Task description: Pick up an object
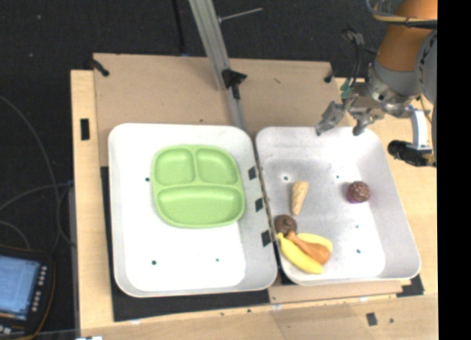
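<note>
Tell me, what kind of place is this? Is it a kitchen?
Probably not a kitchen. It looks like a robot test bench or lab: a robot arm reaches over two white bins on a plain board, the food, like the banana, looks like toys, and cables run across the dark floor.

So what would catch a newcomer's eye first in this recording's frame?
Probably the bright green divided plate, alone in the left bin. Next, the cluster of toy food in the right bin: a banana and carrot at the near edge, a cone mid-bin, a dark round piece further right. The claw hangs open above the right bin's far edge.
</note>
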Tool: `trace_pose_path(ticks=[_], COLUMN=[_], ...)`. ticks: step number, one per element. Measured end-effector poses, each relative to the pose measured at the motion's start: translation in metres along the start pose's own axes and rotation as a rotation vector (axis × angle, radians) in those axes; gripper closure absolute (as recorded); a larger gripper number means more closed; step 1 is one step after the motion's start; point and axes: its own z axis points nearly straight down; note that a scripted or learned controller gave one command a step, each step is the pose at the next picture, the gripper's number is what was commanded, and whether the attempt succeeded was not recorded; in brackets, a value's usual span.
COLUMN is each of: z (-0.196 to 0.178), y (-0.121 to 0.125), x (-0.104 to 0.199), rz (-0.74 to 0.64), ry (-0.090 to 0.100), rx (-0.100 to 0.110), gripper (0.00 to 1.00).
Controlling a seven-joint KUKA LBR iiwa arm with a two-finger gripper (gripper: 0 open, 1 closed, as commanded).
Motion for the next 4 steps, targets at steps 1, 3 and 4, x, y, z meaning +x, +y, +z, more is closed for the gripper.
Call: trace_pose_path(ticks=[1, 3, 4], z=[0.000, 0.114, 0.098], y=[0.000, -0.002, 0.000], x=[0.000, -0.004, -0.005], rz=[-0.001, 0.000, -0.003], ry=[-0.001, 0.001, -0.004], rx=[0.001, 0.004, -0.004], gripper=[0.00, 0.00, 1.00])
